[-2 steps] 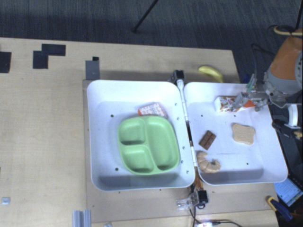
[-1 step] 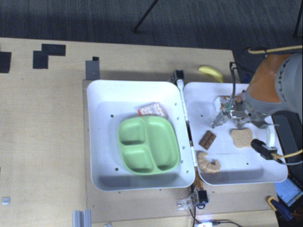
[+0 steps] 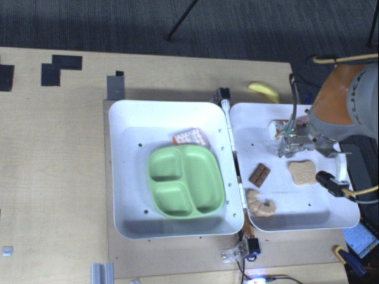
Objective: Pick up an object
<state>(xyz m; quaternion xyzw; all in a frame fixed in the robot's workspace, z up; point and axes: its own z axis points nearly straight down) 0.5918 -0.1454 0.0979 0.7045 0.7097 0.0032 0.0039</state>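
Pincer (image 3: 288, 148) hung low in the right bin (image 3: 331, 218), its state not discernible. Nearby lay toast (image 3: 302, 172), a brown bar (image 3: 259, 174) and a pastry (image 3: 260, 203).

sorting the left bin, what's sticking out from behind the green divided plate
A red and white printed packet pokes out past the far edge of the green divided plastic plate. Its lower part is covered by the plate, so its full shape cannot be seen.

Green tray (image 3: 186, 181), brown bar (image 3: 259, 174), yellow banana (image 3: 264, 91)
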